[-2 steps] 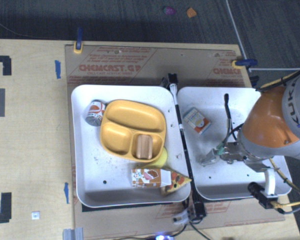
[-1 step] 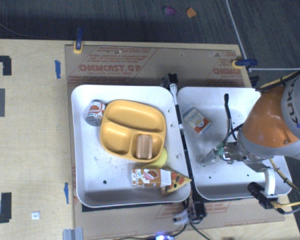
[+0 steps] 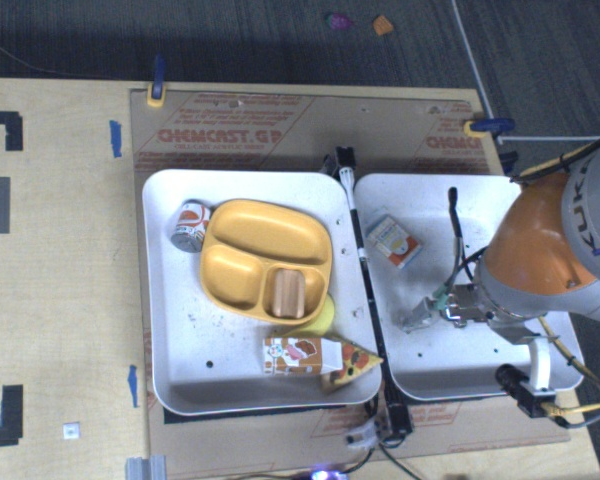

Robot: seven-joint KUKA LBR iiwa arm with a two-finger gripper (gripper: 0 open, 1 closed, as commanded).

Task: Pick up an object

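Down in the right bin point(image 3: 570, 348), the gripper point(image 3: 420, 316) hangs low just below the small box point(image 3: 393, 241), its grip impossible to judge, while left of that bin the yellow tray point(image 3: 250, 243) lies in the left bin point(image 3: 180, 368), a can point(image 3: 189, 225) touching its upper-left edge.

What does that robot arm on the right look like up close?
The arm is a rounded grey body with a broad glossy orange band above the wrist. Black cables loop beside it. At its tip sits a small metallic gripper, and black fittings with yellow wiring show below it.
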